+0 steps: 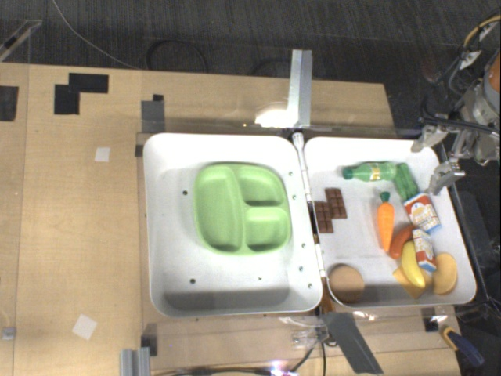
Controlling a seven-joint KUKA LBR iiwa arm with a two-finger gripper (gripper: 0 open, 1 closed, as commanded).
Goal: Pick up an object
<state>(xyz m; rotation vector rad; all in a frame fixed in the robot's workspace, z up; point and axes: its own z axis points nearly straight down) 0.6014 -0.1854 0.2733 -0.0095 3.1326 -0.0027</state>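
Observation:
My gripper hangs at the far right corner of the right bin, its two grey fingers spread apart with nothing between them. Just left of it a green bottle lies on its side. Below the gripper sit a small red-and-white carton, an orange carrot, a second carton, a banana and a yellow rounded fruit. A chocolate bar lies near the bin's left wall. A brown round item rests at the front left corner.
The left bin holds a green divided plate. A metal post stands behind the seam between the bins. Cables and arm hardware crowd the right edge.

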